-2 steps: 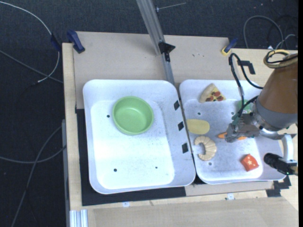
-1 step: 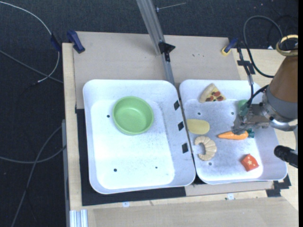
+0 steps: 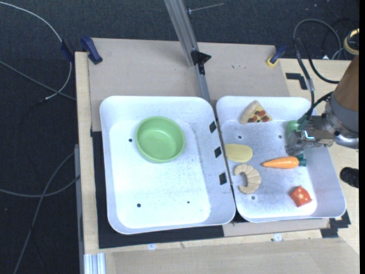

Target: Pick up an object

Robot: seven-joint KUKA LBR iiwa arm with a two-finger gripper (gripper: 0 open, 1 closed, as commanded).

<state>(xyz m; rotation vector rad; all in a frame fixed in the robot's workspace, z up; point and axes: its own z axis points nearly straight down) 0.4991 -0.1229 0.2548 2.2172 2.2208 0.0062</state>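
Observation:
In the right bin (image 3: 328,210) lie several toy foods: an orange carrot (image 3: 280,163), a pizza slice (image 3: 255,113), a pale yellow oval piece (image 3: 238,152), a tan croissant (image 3: 248,177) and a small red piece (image 3: 300,196). My gripper (image 3: 297,144) hangs low over the bin's right side, just above the carrot's right end. Its teal fingertips (image 3: 292,127) stand apart, so it is open, and nothing sits between them. One tip is close to the thick end of the carrot.
The left bin (image 3: 114,210) holds a green bowl (image 3: 161,138). A slanted metal rail (image 3: 182,21) runs from the top down to the ridge between the bins. Cables lie at the far right by the arm.

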